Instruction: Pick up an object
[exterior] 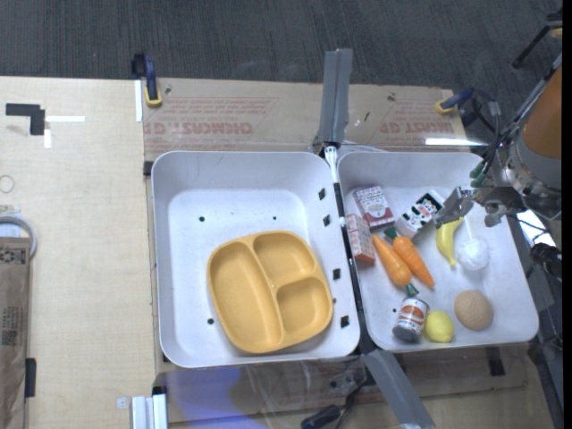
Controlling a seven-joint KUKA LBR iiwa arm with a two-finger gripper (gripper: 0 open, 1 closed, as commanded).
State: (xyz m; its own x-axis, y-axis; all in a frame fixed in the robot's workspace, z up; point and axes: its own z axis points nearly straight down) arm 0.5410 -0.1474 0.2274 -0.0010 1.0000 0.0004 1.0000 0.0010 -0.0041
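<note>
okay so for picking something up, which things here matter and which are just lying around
Job: tool; banana; two carrots; can; lemon; small cartons; brown round item.
Lying about: yellow divided plate; blue clamps; cardboard sheet.

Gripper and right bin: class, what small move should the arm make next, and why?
Probably lower the gripper a little toward the banana. It hovers at the right bin's upper right, with the banana just below it in the camera view and nothing visibly held.
</note>
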